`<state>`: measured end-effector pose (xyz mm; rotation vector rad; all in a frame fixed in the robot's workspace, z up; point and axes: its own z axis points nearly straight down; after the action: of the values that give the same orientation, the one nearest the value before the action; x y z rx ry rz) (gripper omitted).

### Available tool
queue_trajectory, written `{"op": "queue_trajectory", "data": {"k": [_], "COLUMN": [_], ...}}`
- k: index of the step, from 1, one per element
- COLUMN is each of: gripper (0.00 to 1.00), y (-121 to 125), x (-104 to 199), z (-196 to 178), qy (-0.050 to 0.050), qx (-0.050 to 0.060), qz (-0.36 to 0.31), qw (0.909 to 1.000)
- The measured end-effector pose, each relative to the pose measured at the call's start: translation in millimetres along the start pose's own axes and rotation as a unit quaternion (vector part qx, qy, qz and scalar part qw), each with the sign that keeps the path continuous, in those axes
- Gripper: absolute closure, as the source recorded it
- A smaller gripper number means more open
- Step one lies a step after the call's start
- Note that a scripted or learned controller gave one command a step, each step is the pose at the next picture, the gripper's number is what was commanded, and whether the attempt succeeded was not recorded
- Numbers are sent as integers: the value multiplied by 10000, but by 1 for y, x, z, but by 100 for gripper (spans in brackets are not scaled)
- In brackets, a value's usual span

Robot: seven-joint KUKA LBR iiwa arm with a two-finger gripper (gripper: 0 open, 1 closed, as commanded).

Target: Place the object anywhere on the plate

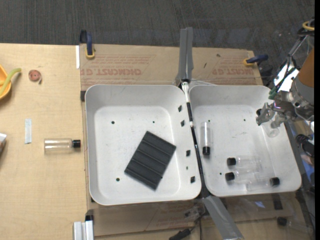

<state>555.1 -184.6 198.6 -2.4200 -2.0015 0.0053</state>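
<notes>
A dark ridged rectangular plate [150,160] lies tilted on the floor of the left bin [100,134]. Several clear vials with black caps lie in the right bin [240,104]: one [204,139] near its left wall and three [242,162] [239,176] [262,183] toward the front right. My gripper [267,116] hangs over the right bin's right side, near the rim and far from the plate. A faint clear shape [273,130] shows just under it; I cannot make out whether it is a vial in the gripper.
Another clear vial [60,144] lies on the wooden bench left of the bins, near a small white strip [28,131] and a yellow item [6,81] at the left edge. Clamps [88,44] [255,60] hold the cardboard behind the bins.
</notes>
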Motion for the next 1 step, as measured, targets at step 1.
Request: {"op": "queue_trajectory", "data": {"k": [1], "gripper": [100], "y": [64], "x": [70], "z": [-81], "qy": [-5], "qx": [-16], "qz": [-1285], "qw": [9917]}}
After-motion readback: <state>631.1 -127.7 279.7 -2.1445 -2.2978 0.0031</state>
